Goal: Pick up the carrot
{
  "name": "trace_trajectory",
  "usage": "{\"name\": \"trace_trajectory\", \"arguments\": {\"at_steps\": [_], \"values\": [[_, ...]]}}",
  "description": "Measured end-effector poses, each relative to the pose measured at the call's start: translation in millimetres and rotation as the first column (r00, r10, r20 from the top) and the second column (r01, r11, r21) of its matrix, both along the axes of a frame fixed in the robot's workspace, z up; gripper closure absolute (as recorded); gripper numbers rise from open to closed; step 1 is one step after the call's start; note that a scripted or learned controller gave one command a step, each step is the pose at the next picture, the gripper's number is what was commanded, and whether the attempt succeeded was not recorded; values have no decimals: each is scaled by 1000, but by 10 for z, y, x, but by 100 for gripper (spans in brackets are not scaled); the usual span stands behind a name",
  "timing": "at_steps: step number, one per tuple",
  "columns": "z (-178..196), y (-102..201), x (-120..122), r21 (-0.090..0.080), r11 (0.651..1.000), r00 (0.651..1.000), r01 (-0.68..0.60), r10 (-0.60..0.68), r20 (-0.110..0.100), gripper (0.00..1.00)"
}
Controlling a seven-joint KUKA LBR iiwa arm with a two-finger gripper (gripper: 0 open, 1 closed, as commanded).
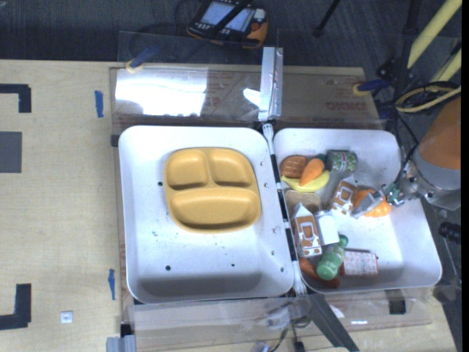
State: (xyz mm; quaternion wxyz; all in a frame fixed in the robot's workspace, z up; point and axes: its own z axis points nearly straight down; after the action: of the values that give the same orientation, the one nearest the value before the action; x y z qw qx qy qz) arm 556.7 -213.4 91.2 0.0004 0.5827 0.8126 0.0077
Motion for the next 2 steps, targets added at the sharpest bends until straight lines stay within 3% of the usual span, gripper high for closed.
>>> {"name": "trace_trajectory", "arguments": {"at_steps": [1, 2], "values": [[115, 5, 19, -1, 1000, 1000, -1, 1, 6, 100], [1061, 493, 178, -13, 917, 917, 399, -399, -8, 100]]}}
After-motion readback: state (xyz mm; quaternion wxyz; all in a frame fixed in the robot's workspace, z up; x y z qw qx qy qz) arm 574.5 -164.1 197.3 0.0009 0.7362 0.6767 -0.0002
